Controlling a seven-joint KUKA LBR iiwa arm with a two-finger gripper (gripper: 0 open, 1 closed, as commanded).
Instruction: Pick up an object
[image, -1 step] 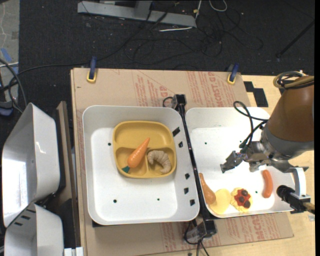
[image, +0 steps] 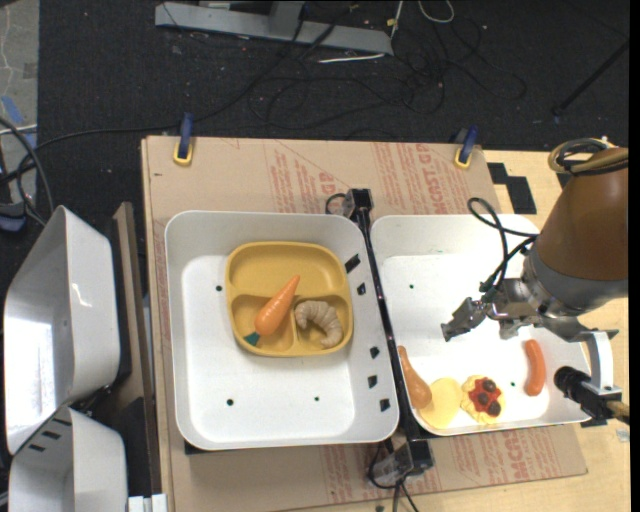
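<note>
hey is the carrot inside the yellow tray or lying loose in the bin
Inside the tray. The carrot lies slantwise across the yellow tray in the left bin, beside a pale shrimp.

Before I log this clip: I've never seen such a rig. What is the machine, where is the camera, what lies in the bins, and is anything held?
One camera looks down at a slant on two white bins. The grey arm with an orange band reaches in from the right; its gripper hangs over the right bin, with nothing seen between its fingers. The left bin bears a yellow tray with a carrot and a shrimp. In the right bin lie a sausage, a spoon and a small tart.
</note>
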